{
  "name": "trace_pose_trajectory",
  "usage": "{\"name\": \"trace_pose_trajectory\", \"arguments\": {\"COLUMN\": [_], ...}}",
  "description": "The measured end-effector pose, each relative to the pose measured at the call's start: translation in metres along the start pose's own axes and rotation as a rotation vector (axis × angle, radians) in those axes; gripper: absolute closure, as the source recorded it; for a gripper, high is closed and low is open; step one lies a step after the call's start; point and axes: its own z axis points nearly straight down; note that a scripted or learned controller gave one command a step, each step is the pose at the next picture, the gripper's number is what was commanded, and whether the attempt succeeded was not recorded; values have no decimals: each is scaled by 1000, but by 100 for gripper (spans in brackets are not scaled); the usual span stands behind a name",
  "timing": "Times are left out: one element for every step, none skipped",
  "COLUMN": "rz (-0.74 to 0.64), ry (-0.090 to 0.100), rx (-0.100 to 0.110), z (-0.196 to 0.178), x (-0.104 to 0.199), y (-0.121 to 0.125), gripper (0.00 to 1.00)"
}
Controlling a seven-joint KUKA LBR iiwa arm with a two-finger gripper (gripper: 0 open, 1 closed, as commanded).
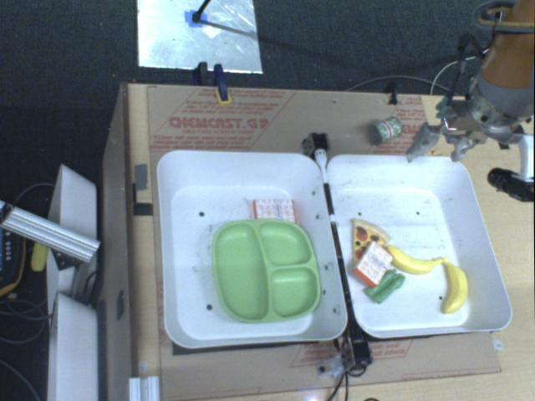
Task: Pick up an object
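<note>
- The gripper (pixel 440 143) hangs over the far right corner of the right bin (pixel 485 224), at its rim, with the grey arm (pixel 506 65) and its orange band rising toward the view's upper right.
- Its two fingers (pixel 420 143) are spread apart with nothing between them.
- The likeliest target, the banana (pixel 435 272), lies in the near half of the right bin, well apart from the gripper, nearer the camera than the fingers and at about the same place across the view.
- The banana bends: one limb runs roughly left to right, the other turns down toward the near rim, so a grasp across the straighter limb looks the safer choice.
- Just to its left sit a pizza slice (pixel 366 235), a small packet (pixel 373 263) and a green pod (pixel 384 286), bunched close together and touching the banana's left end; a descent there could catch more than one thing.
- The left bin (pixel 180 224) holds a green tray (pixel 266 270) with a small box (pixel 274 209) at its far edge.
- A small can (pixel 387 129) lies on the bench outside the bins, just left of the gripper.
- Judged from this layout, the pick is not yet begun; the arm must travel toward the near side and then descend.
</note>
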Motion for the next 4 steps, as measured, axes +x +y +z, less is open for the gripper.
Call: {"name": "trace_pose_trajectory", "arguments": {"rz": [3,4,3,0], "ry": [-2,-4,-2,1], "rx": [-3,-12,-8,0], "z": [148,146,138,50], "x": [-1,30,31,104], "y": [-85,-141,-142,-109], "gripper": [0,0,100,100]}}
